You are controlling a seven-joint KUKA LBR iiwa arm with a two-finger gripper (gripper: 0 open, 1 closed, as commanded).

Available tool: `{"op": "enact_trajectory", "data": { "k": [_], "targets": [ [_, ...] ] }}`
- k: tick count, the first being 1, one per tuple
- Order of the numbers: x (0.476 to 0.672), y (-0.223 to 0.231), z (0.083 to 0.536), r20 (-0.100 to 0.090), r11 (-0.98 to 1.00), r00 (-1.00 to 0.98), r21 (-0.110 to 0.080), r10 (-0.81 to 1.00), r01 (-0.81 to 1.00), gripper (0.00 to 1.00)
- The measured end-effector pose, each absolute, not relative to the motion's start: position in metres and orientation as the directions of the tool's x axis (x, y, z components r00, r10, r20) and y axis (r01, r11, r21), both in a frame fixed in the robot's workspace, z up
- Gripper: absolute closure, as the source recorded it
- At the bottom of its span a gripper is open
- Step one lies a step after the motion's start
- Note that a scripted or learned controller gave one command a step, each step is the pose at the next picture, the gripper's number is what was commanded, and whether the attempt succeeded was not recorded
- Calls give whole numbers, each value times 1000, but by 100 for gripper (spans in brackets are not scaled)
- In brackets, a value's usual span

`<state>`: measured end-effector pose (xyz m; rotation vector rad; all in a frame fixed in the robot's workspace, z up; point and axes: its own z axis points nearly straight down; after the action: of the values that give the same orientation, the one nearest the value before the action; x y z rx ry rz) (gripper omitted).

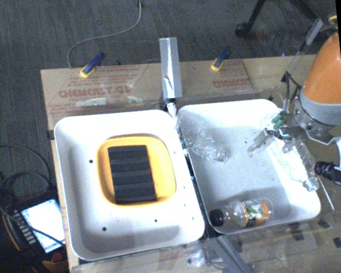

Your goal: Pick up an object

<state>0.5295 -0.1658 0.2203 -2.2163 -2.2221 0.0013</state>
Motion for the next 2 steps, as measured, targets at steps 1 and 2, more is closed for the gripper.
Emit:
{"op": "enact_trajectory", "data": {
  "k": [1, 2],
  "targets": [
    [487, -161, 203, 1, 201, -201, -2, 980, 980, 0],
    [485, -165, 96, 1, 315, -315, 2, 949, 949, 0]
  ]
}}
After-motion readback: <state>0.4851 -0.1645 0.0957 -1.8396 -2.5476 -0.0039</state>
